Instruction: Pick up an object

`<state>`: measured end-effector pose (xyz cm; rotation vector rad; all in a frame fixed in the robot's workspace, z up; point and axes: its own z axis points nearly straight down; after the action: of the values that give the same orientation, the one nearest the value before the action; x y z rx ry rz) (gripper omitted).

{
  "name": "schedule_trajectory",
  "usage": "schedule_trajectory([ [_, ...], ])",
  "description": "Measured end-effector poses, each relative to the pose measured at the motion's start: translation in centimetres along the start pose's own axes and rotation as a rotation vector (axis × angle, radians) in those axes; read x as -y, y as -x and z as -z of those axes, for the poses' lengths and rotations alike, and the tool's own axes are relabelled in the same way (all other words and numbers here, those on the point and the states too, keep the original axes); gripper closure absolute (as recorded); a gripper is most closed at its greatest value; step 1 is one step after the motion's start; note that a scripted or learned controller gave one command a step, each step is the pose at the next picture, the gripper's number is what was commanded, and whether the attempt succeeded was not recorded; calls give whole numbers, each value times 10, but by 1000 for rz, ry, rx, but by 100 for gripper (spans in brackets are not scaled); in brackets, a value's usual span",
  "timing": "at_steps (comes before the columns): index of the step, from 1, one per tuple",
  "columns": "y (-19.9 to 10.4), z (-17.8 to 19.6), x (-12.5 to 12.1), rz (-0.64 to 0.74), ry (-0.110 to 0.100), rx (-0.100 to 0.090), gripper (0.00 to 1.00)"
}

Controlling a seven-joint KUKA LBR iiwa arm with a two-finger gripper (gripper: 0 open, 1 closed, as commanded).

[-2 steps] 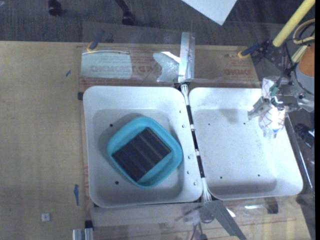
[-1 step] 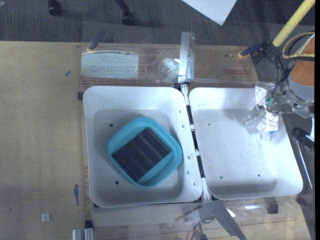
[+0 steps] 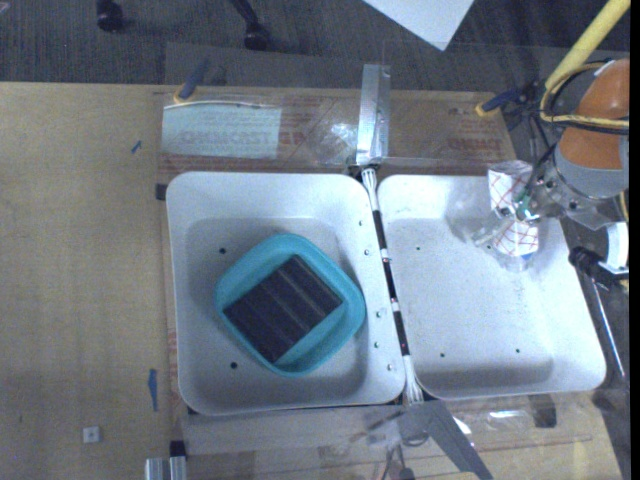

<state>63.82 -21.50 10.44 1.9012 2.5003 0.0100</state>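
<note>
White bins fill the bench, side by side: the left bin [image 3: 195, 218] and the right bin [image 3: 560, 353]. Over on the right edge, the grey arm [image 3: 592, 143] with its orange band leans in above the right bin's far right corner. Down in the left bin sits a teal container [image 3: 340, 293], dark ridged insert facing up, square in the middle. And at the arm's tip, the gripper [image 3: 520, 208] is pressed up against a crumpled clear wrapper [image 3: 512, 230] with red-and-white print; how its grip stands, I cannot tell.
</note>
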Motion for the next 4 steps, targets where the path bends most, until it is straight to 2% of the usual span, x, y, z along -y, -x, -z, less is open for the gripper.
schedule_trajectory([
  [1,-7,-12,-3,6,1,9,0],
  [2,-6,-2,-3,5,1,10,100],
  [3,4,-11,-11,-1,-29,-19,100],
  [4,-47,71,-21,54,-3,5,100],
])
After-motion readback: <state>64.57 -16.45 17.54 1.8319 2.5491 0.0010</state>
